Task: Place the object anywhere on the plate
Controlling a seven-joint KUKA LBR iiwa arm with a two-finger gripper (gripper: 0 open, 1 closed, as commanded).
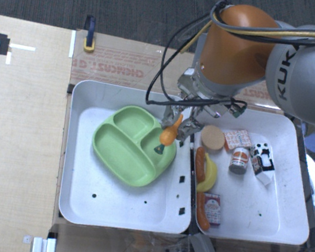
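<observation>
A green divided plate [133,145] lies in the left bin [73,192]. My gripper [177,123] hangs over the plate's right edge, below the orange wrist band. A small orange carrot-like toy [170,133] with a green tip sits between its fingers, just above the plate's right compartment. The fingers are shut on the toy.
The right bin [261,222] holds a round tan disc [212,139], a small can [239,160], a black-and-white box [262,161], a red packet [211,209], a yellow banana [210,175] and a hot dog [201,163]. A blue-and-yellow clamp [89,34] stands at the back left.
</observation>
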